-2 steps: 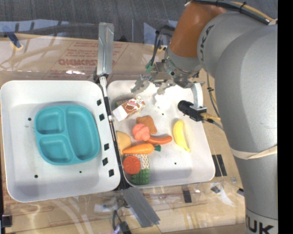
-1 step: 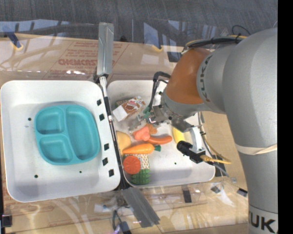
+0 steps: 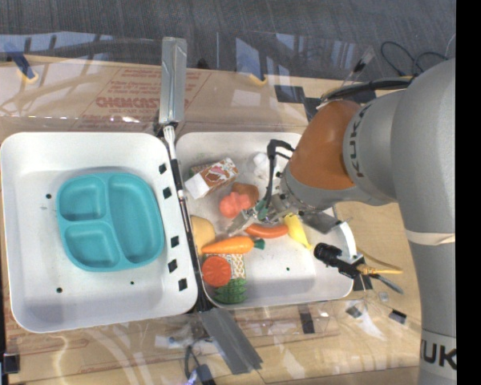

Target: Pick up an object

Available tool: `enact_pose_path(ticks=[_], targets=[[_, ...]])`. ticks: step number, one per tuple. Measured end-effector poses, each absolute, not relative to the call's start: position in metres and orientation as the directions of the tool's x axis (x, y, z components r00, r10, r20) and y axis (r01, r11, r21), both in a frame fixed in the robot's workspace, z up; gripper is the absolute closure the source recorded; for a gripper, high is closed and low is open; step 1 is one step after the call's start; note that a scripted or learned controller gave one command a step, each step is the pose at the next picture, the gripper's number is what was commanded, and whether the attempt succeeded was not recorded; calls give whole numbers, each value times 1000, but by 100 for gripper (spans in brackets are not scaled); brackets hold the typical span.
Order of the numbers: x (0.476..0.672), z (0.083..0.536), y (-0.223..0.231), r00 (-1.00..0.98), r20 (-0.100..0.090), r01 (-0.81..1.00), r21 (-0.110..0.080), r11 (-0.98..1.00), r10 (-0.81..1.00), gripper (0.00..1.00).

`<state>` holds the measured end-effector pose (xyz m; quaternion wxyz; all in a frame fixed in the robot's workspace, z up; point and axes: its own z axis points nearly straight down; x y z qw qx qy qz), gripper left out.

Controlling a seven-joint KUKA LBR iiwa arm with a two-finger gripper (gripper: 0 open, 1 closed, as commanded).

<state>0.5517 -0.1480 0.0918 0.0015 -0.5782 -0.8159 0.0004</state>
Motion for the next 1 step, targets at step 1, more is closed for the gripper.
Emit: enact_pose_path(ticks=[1], targets=[[552, 102, -148, -334, 2, 943, -3, 334, 943, 100]])
